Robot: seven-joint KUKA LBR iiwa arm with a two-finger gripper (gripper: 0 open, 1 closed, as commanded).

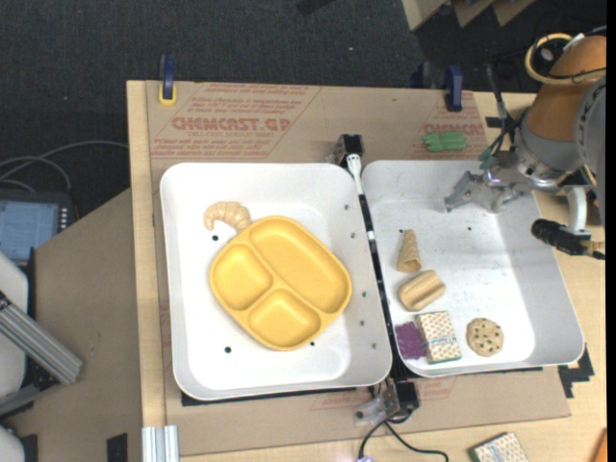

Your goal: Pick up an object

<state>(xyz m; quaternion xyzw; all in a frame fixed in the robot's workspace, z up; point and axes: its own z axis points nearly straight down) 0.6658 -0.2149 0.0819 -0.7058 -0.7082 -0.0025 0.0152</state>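
Observation:
The right bin (539, 287) holds a tan cone (410, 250), a small bread roll (421, 289), a purple block (410, 340), a patterned packet (440, 336) and a round cookie (484, 336). My gripper (477, 195) hangs over that bin's far right corner, well behind these items. Its fingers are spread open and nothing is between them. In the left bin (183, 258) a yellow divided plate (279, 279) lies in the middle, with a toy croissant (226, 215) touching its far left rim.
A green block (445, 141) lies on the cardboard behind the right bin. Blue clamps (167, 77) hold the board's far edge. The arm's grey and orange wrist (563, 114) stands over the far right corner.

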